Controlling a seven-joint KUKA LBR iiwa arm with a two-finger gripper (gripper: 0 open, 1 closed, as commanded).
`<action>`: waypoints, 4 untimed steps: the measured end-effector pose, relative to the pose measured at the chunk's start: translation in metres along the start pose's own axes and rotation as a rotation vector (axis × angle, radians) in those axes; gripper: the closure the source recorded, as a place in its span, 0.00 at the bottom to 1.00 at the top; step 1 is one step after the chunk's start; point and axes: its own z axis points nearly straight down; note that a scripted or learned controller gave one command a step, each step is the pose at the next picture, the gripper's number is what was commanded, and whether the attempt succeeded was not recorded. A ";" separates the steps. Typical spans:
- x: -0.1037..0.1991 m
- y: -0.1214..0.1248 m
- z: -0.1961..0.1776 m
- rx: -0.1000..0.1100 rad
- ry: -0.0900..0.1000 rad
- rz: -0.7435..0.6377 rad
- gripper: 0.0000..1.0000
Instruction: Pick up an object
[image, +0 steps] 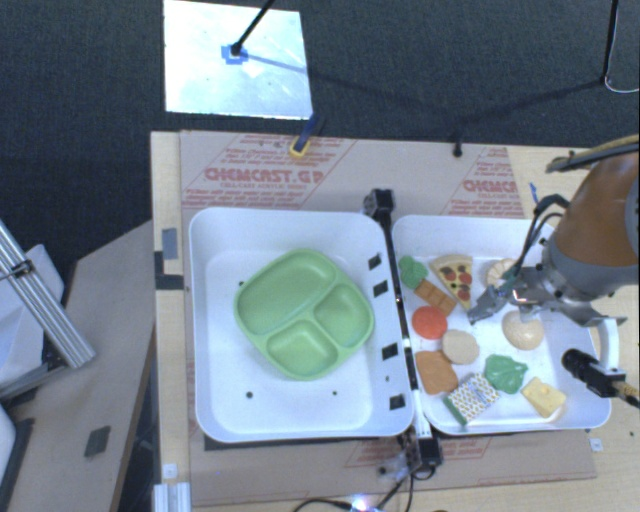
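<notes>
Gripper hanging over the right bin, toy food lying all around it.

From the overhead camera, the gripper (492, 302) is hovering in the right bin (580, 418); whether it is released or clenched I cannot tell. The nearest piece, a pale round bun (523, 331), is lying just beside it at four o'clock, with the pizza slice (455, 274) close at ten o'clock.

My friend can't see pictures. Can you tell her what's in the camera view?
A robot arm reaches from the right over a white bin of toy food, its gripper near a pizza slice. The other white bin, on the left, holds a green divided plate.
</notes>
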 end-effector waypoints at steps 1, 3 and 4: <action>0.001 0.000 0.042 -0.001 0.000 0.000 0.00; 0.001 0.004 0.050 -0.012 -0.002 0.001 1.00; 0.010 0.002 0.001 -0.009 -0.002 -0.003 1.00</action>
